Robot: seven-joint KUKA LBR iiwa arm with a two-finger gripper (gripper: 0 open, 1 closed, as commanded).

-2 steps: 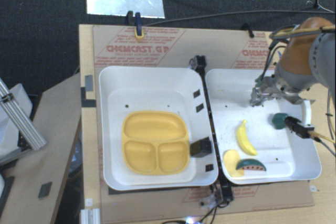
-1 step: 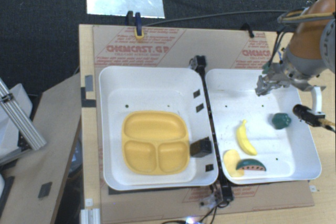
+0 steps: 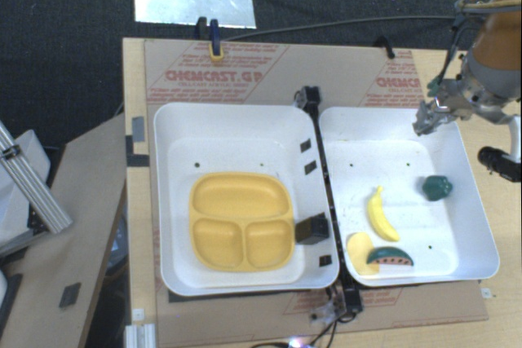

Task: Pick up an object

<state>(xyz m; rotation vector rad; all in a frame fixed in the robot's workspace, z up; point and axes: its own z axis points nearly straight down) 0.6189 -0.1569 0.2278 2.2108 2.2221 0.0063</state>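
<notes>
Broadly, a bench [image 3: 245, 65] faced with printed cardboard is seen across the middle of the frame, and two white bins are set on it side by side. The left bin [image 3: 236, 122] is occupied by a yellow divided tray [image 3: 241, 220] lying at its centre. The right bin [image 3: 457, 200] is occupied by four small items: a yellow banana [image 3: 381, 215] near its middle, a dark green object [image 3: 436, 188] to the right of the banana, a pale yellow round piece [image 3: 358, 247] at the lower left, and a watermelon slice [image 3: 390, 259] touching that piece. The arm [image 3: 493, 53] is seen at the upper right edge. Its gripper [image 3: 426, 121] is positioned over the upper right rim of the right bin, well apart from every item. Nothing is held; whether it is open or closed cannot be told.
</notes>
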